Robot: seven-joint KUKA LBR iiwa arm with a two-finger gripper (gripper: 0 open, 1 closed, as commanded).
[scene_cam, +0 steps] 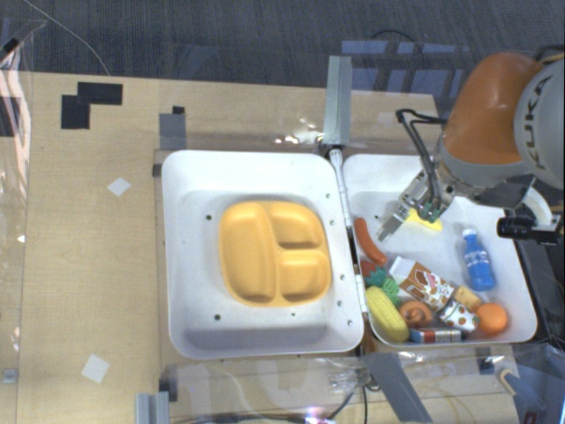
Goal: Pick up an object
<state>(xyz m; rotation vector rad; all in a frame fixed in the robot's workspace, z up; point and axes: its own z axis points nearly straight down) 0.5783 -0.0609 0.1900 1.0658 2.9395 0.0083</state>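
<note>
Yellow divided tray (269, 253) lies in the left bin (190, 263).

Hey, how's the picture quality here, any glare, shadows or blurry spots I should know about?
Camera view: lighting is even; bright glare speckles the post base between the bins, and reflections streak a clear panel at the left edge. Soft shadow lies inside the left bin around the yellow tray. The gripper and the toys in the right bin look slightly soft, so labels are unreadable.

The right bin (371, 177) lies open along its far side. Toys crowd its near edge: corn (386, 314), bottle (478, 260), orange (492, 319).
</note>
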